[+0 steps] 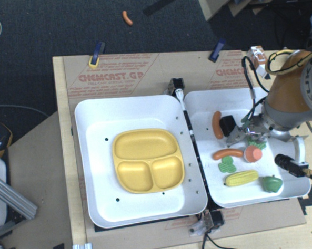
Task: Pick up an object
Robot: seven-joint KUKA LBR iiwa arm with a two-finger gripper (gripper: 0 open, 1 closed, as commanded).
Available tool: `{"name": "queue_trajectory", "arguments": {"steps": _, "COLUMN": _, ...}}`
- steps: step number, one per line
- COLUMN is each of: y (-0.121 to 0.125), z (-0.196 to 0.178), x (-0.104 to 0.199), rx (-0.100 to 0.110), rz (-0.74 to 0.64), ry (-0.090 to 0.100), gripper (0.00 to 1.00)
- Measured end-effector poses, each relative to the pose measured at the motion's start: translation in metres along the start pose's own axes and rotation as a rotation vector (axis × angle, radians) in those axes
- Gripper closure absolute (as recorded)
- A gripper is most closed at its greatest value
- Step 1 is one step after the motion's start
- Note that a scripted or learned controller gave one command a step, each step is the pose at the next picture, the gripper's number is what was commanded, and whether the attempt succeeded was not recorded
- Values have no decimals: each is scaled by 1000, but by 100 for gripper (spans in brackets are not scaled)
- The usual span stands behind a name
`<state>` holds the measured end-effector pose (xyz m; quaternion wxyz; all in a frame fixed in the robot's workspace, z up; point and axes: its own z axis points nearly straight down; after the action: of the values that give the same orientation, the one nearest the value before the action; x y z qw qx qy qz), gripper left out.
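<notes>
Two white bins sit together; the left bin (pixel 89 151) holds one yellow tray (pixel 147 159). Right bin (pixel 200 113): two sausages (pixel 217 124), one corn cob (pixel 241 178), one green pepper (pixel 271 183). The tool (pixel 251 136) hangs just above the radish (pixel 252 153); its opening I can't tell.

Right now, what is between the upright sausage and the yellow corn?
In the camera view, a second orange sausage lies flat between the upright orange sausage and the yellow corn cob, with a green leafy vegetable just below it.
</notes>
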<state>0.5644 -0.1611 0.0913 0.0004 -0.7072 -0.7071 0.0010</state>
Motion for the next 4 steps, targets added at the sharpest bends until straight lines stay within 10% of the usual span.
{"name": "queue_trajectory", "arguments": {"steps": 1, "y": 3, "z": -16, "x": -2, "rx": -12, "rz": 1, "ry": -5, "gripper": 100}}
{"name": "queue_trajectory", "arguments": {"steps": 3, "y": 1, "z": -133, "x": -2, "rx": -10, "rz": -1, "ry": -2, "gripper": 100}}
{"name": "queue_trajectory", "arguments": {"steps": 4, "y": 39, "z": -135, "x": 35, "rx": -8, "rz": -6, "ry": 1, "gripper": 100}}
